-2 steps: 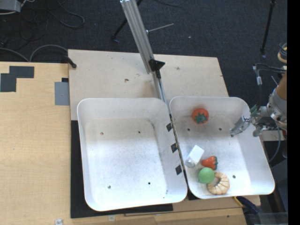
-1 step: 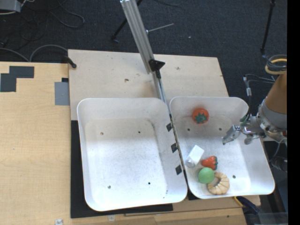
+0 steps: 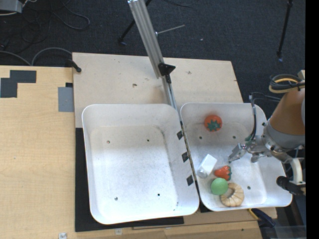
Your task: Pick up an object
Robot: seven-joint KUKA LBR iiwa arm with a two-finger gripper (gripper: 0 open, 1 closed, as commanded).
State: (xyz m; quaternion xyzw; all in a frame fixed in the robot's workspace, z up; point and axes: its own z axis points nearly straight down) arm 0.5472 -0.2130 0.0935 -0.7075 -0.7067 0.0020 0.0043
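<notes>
Our gripper (image 3: 242, 151) hangs open at three o'clock in the right bin (image 3: 279, 200). We think the small red toy (image 3: 223, 172) at six o'clock feels light and hard; pinch its middle.

**Robotics lab, test bench**

I work over a plywood bench (image 3: 124, 81) on dark carpet (image 3: 224, 24). Loose cables (image 3: 30, 54), a stand's legs (image 3: 286, 29), an aluminium rail (image 3: 147, 34): a rigged test setup.

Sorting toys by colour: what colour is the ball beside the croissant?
Green ball, seen in the camera view.
</notes>
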